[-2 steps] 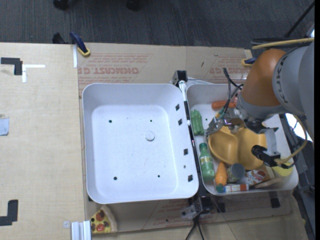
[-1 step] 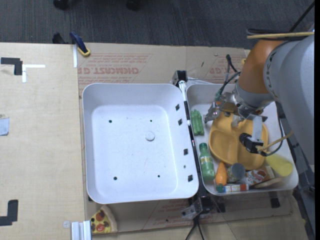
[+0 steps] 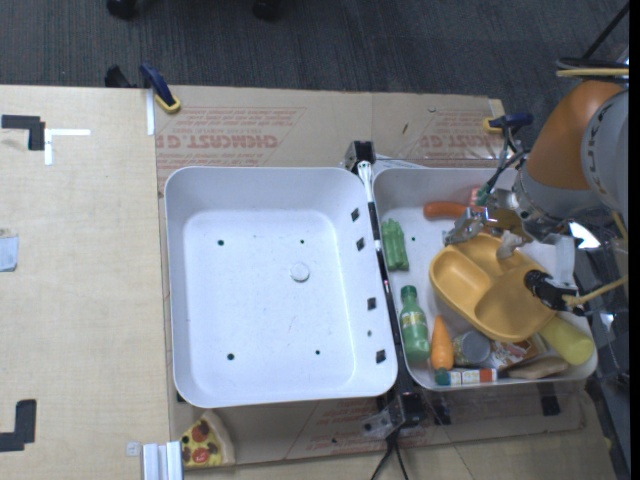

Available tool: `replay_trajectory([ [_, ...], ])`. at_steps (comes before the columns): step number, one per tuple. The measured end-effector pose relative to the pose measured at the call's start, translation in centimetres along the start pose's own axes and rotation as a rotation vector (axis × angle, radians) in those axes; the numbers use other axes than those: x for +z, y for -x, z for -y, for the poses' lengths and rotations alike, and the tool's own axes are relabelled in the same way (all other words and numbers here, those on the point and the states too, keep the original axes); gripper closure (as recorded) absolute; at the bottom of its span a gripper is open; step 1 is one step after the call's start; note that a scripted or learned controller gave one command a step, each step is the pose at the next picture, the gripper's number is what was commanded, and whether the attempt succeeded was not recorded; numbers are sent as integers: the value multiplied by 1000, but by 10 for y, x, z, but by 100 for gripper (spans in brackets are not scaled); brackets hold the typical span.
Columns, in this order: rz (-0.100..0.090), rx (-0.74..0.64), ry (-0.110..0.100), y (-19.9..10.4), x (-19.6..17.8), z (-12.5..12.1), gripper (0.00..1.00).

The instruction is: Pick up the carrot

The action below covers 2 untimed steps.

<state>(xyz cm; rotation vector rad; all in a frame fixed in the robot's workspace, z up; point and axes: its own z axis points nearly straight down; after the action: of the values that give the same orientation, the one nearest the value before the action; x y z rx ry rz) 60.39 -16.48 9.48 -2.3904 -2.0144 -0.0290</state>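
Two shallow white bins sit side by side on a cardboard-covered bench, the left bin (image 3: 265, 278) taking up the middle of the frame and the right bin (image 3: 415, 196) crowded with small things at the right. The arm (image 3: 580, 148), grey with an orange band, comes in from the upper right edge and bends down over the far part of the right bin. Its gripper (image 3: 478, 218) hangs at the upper middle of that bin, just above the rim of a yellow bowl (image 3: 490, 288); whether it is open or closed cannot be told from this angle, and nothing can be made out in its grasp. The carrot (image 3: 441, 340) lies in the lower part of the right bin, roughly upright in the frame, just right of a green bottle (image 3: 413, 318) and against the lower left edge of the yellow bowl, well apart from the gripper. Another orange piece (image 3: 445, 209) lies near the upper edge of the bin, just left of the gripper. A green vegetable (image 3: 393, 245) rests along the bin's left wall. A yellow fruit (image 3: 568, 340) sits at the lower right, and a small flat box (image 3: 465, 376) lies along the near wall. A toy pizza slice (image 3: 203, 442) lies on the bench below the left bin.
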Motion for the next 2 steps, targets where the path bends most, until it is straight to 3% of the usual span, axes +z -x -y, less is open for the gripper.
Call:
replay_trajectory([
  [1,23,46,7,-66,2,40,0],
  [2,18,44,14,-69,-9,37,100],
])
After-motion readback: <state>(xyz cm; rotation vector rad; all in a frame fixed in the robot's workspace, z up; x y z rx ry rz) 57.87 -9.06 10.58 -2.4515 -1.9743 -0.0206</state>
